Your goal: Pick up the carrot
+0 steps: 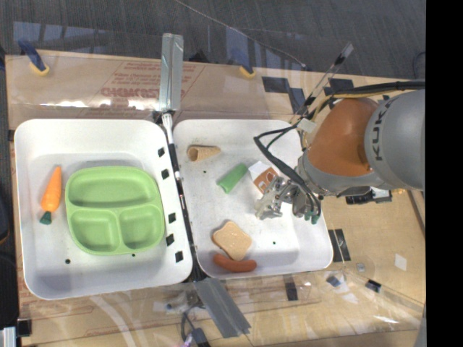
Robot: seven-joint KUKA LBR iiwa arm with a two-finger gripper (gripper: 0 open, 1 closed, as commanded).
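The gripper [270, 207] hangs over the right bin [318, 248], low above its floor, with nothing visibly between its fingers; how wide they stand cannot be told, as the metal parts blur together. From it the arm [362, 147] runs back toward three o'clock, its orange band bulging above the wrist and black cables looping around it; the grey link is cut off at the frame's right. At the gripper's eleven o'clock lie a green block [233, 177] and a small white-and-orange item [262, 176], partly hidden by the wrist. At seven o'clock sit a bread slice [231, 240] and a sausage [234, 264]; a cone [203, 152] lies farther off at ten. The carrot [51, 192] lies well apart in the left bin [29, 266], at nine o'clock of the green plate [113, 208].
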